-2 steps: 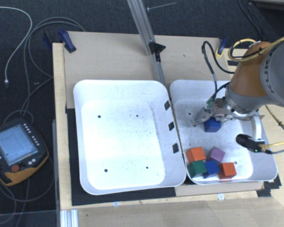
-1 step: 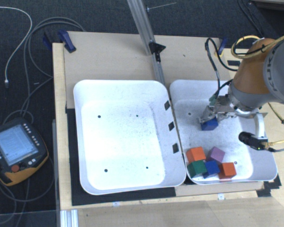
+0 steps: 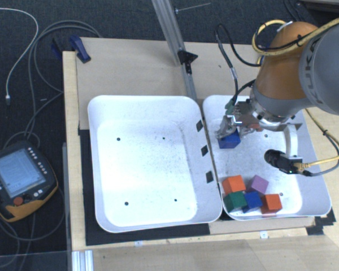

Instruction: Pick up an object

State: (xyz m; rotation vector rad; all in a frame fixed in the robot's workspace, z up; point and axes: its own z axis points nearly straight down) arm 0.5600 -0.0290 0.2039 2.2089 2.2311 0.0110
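Hand (image 3: 230, 130) of the grey arm (image 3: 305, 66) hangs over the right bin (image 3: 313, 162), apparently pinching a blue block (image 3: 230, 139), though the slanted view blurs the contact. Lifting looks to be the step in hand; next comes a clean rise clear of the left bin (image 3: 101, 168). Five small blocks (image 3: 250, 195) cluster at the near wall.

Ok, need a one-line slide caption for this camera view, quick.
KUKA gripper holds a blue block above the right bin; five blocks cluster at its near edge.
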